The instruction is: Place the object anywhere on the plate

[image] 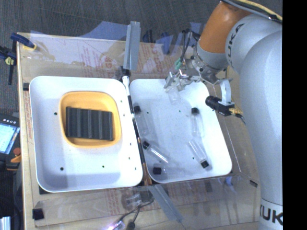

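Note:
A yellow plate [72,102] lies in the left bin [48,171], and a dark grey ribbed block [90,123] rests on its middle. Several clear tubes with black caps lie scattered in the right bin [216,164]; one [196,124] is right of centre, another [198,153] is near the front right, and a third [156,154] is at the front left. My gripper [175,80] hangs over the far edge of the right bin. A faint clear shape [173,97] shows just below it, too dim to say whether it is a tube.
A metal divider bar [131,47] stands behind the gap between the bins. A black connector [217,104] juts from my wrist over the right bin's far right corner. My bulky grey arm [261,104] covers the bench's right side. A blue clamp [24,41] sits at the far left corner.

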Robot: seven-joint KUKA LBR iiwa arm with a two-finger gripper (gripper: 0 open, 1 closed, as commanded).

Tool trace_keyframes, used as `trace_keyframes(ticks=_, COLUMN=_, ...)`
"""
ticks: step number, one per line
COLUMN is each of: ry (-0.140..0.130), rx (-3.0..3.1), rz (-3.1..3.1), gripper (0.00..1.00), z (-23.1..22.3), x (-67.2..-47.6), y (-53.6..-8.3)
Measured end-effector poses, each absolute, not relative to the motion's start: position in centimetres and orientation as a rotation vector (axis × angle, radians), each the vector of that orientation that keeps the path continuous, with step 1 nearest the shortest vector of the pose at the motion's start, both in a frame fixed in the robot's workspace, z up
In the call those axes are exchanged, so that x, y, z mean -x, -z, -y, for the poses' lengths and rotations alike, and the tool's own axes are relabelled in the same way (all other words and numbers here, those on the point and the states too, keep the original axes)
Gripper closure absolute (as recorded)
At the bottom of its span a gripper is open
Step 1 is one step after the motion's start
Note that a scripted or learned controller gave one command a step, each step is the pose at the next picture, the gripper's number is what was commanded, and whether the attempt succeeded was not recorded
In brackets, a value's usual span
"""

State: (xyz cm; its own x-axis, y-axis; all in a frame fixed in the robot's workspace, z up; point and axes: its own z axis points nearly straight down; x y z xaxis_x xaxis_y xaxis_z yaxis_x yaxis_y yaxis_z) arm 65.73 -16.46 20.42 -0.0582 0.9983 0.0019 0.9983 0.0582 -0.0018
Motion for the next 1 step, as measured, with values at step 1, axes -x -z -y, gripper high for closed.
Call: trace_keyframes(ticks=1, ry=-0.003, rx=2.057, rz=2.368, gripper=1.0, z=12.41, x=-65.64, y=-19.89)
